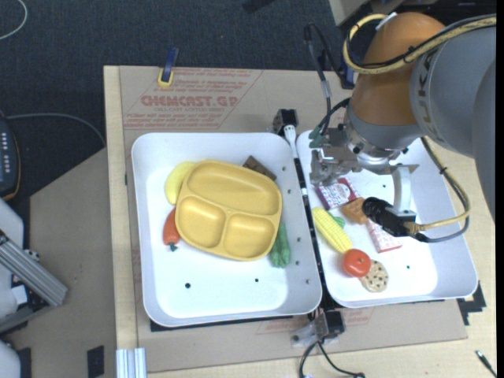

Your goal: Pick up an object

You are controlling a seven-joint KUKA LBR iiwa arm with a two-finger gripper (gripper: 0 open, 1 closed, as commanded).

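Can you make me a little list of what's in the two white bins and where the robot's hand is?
left bin: yellow divided plate in the middle
peeking from under the plate: yellow toy, red-orange toy, green toy
right bin: corn cob, tomato, cookie, red and white packet
gripper: over the right bin, near the wall shared with the left bin, just above the packet
holding something: cannot tell
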